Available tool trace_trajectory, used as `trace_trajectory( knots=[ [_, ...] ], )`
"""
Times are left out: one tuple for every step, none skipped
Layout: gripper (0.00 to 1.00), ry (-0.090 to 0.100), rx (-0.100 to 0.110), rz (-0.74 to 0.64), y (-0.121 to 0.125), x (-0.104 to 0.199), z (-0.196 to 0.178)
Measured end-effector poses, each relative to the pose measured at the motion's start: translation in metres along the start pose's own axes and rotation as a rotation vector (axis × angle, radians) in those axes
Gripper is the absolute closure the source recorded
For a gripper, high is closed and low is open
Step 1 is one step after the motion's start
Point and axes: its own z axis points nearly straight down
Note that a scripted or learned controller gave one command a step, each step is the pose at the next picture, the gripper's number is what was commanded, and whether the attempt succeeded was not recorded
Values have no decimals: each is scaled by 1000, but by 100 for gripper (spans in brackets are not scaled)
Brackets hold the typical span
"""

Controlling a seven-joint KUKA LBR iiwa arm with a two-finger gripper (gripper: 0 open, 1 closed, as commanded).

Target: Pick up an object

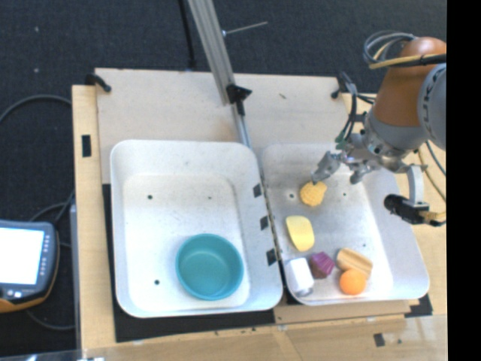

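While poised over the right bin, gripper with fingers spread open, gripping nothing. Just below the left fingertip: crinkled yellow lump. Further below: pale yellow block, white cylinder, purple piece, tan block, orange ball. Far left: teal bowl.

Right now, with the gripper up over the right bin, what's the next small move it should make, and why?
Probably lower straight down. The gripper hangs open above the right bin, one finger just over the bumpy yellow object, nothing between its fingers. That piece lies apart from the cluster near the front, so it looks the easiest grab.
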Motion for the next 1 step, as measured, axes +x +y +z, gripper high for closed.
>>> trace_trajectory(
  knots=[
    [0, 0, -2, 0, -6, -1, 44]
  ],
)
